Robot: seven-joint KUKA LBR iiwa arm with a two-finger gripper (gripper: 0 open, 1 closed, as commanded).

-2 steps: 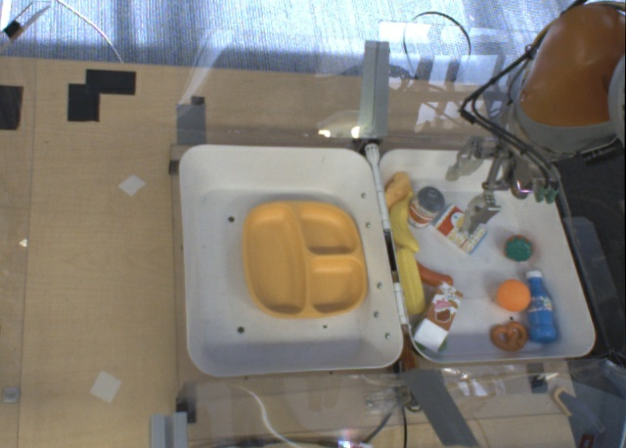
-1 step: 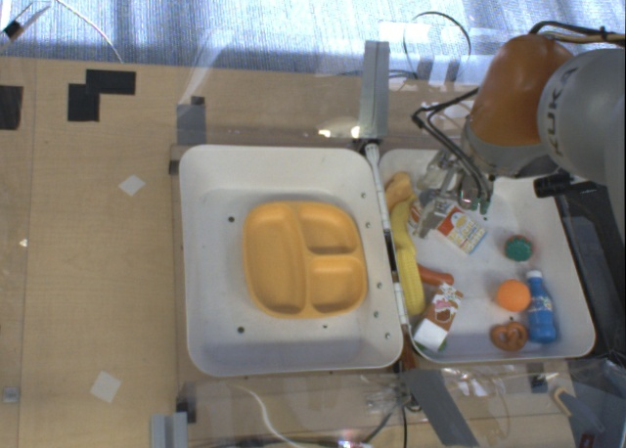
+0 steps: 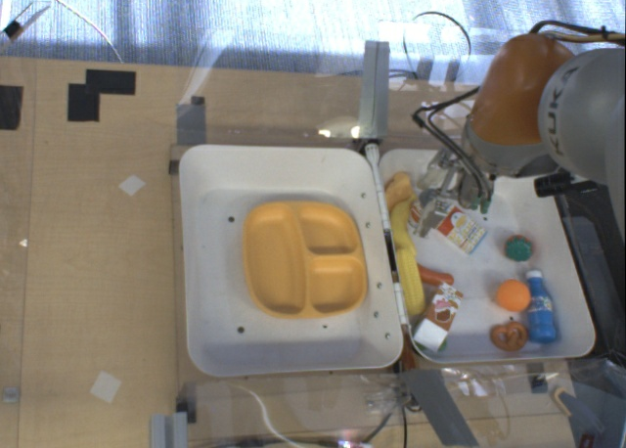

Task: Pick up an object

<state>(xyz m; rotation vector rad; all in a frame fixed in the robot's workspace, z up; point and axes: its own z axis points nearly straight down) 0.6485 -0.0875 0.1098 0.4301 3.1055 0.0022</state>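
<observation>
— Where is the arm?

— The gripper (image 3: 442, 192) hangs over the right bin (image 3: 565, 334), near its far left corner, just above a small red-and-white carton (image 3: 460, 228). Whether its fingers are parted or closed, I cannot tell — the wrist hides them.

— And what lies in that bin?

— Along the left wall a banana (image 3: 398, 190) at the far end and a corn cob (image 3: 409, 278) below it. A second carton (image 3: 437, 316), brown and white, sits near the front left corner, with an orange-red carrot (image 3: 435, 276) just above it. Toward the right wall: a green and red ball (image 3: 518, 248), an orange (image 3: 513, 294), a blue bottle (image 3: 542, 308) touching it, and a brown pretzel (image 3: 508, 336) by the front edge.

— The left bin (image 3: 215, 192)?

— It holds a yellow divided tray (image 3: 284, 260), lying flat at its middle.
</observation>
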